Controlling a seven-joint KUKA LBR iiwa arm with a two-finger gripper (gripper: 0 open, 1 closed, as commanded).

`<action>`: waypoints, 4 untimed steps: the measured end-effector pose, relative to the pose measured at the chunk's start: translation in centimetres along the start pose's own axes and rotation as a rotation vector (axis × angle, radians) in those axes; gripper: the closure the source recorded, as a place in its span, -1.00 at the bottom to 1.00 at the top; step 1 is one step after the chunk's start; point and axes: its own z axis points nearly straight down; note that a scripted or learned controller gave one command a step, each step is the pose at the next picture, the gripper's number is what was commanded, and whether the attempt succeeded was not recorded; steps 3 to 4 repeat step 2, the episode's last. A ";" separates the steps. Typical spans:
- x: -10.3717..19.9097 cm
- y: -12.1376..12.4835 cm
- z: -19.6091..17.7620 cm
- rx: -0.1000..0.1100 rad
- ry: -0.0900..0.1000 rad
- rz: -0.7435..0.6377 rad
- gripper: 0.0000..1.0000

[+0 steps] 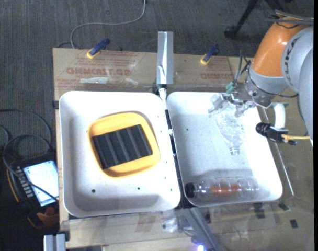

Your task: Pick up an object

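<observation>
Camera view: jaws (233, 95) at upper right of right-hand white bin (201, 140), closure unclear, perhaps gripping the crumpled clear plastic piece (229, 124) dangling below; clear plastic bottle (222, 189) lies along lower wall; yellow-rimmed black ridged tray (125, 143) fills left bin.

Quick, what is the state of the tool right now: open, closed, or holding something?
Tool: cannot be told; it sits over the right bin's far side.
</observation>
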 end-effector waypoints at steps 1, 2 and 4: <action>-2.9 -3.2 3.7 0.001 -0.001 -0.166 1.00; 3.0 -1.5 -3.5 -0.001 0.001 -0.174 1.00; 3.0 -1.5 -3.5 -0.001 0.001 -0.174 1.00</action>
